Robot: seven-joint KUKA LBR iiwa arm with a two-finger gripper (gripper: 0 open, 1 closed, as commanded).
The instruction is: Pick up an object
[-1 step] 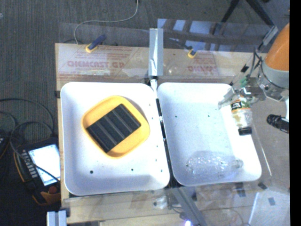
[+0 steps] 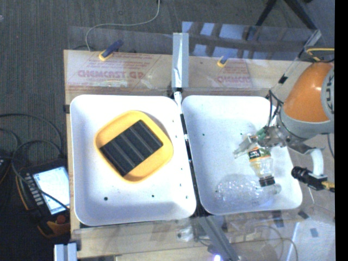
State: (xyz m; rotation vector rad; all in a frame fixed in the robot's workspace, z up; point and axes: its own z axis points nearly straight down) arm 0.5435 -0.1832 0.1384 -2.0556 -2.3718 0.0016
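Note:
My gripper hangs low over the middle of the right bin, reaching in from the orange-banded wrist at the right. Just under it lies a small clear bottle with a dark label and a black cap, pointing toward the bin's front right. The gripper's tip touches or overlaps the bottle's upper end, and the contact itself is hidden. A crumpled clear plastic bottle lies along the right bin's front wall. In the left bin sits a yellow rounded block with a black ribbed top.
A metal divider stands behind the seam between the two bins. Cables and a handheld screen unit lie on the floor to the left. A black and yellow fitting juts out by the right bin's right edge.

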